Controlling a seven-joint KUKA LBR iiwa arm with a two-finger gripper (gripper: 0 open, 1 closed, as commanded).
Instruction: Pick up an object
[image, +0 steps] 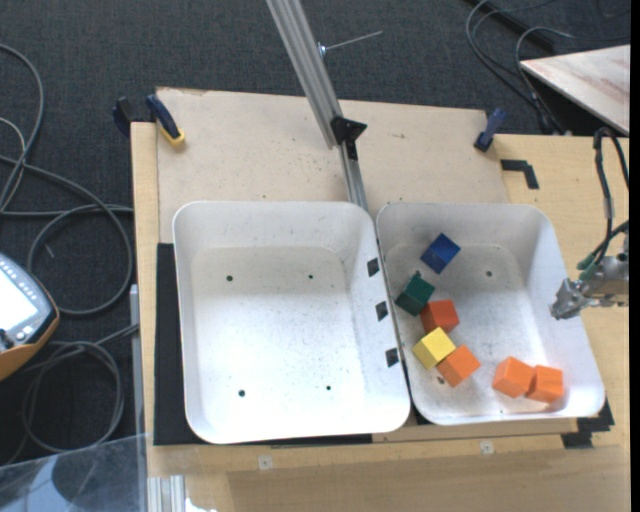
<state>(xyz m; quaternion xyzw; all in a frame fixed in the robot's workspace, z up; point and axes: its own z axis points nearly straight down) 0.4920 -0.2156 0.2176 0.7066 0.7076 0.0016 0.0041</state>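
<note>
Several small blocks lie in the right bin (540, 240). A blue block (440, 252) is farthest back, with a dark green block (415, 295) in front of it. An orange block (440, 316), a yellow block (435, 347) and another orange block (458, 365) form a cluster near the bin's left wall. Two more orange blocks (514, 377) (547, 383) sit side by side at the front right. My gripper (570, 300) hangs at the bin's right rim, to the right of all the blocks and touching none.
The left bin (200, 300) stands beside the right one, separated by a divider with black clips (380, 310). A metal pole (310, 70) slants up from the back of the bench. Cables (605, 190) hang near the gripper on the right.
</note>
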